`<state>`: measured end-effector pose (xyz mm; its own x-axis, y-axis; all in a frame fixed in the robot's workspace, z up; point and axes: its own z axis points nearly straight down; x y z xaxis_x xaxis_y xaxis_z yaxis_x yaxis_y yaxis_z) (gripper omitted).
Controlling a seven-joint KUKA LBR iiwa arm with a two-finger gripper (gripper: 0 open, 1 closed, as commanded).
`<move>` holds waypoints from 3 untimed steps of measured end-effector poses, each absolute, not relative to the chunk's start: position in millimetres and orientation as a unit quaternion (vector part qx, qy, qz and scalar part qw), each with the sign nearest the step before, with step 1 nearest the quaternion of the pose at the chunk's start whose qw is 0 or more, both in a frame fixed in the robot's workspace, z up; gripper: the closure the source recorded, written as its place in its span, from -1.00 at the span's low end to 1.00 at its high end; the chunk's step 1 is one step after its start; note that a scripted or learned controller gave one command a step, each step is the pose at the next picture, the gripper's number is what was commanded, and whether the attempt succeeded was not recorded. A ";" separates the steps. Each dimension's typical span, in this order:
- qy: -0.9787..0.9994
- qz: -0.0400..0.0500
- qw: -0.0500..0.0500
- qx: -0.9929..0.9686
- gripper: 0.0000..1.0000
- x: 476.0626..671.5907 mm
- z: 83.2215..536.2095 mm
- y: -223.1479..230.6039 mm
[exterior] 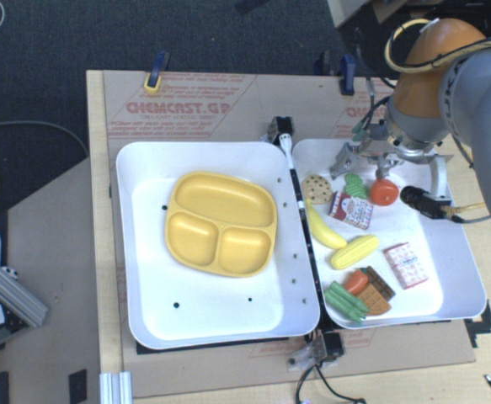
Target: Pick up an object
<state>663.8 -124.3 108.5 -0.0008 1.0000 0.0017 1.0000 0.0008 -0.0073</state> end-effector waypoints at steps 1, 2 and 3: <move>-0.707 0.000 0.000 -0.707 -1.00 664.6 85.6 -124.1; -0.708 -0.001 -0.001 -0.707 1.00 665.4 97.2 -124.1; -0.708 -0.002 -0.003 -0.707 1.00 662.7 145.3 -116.5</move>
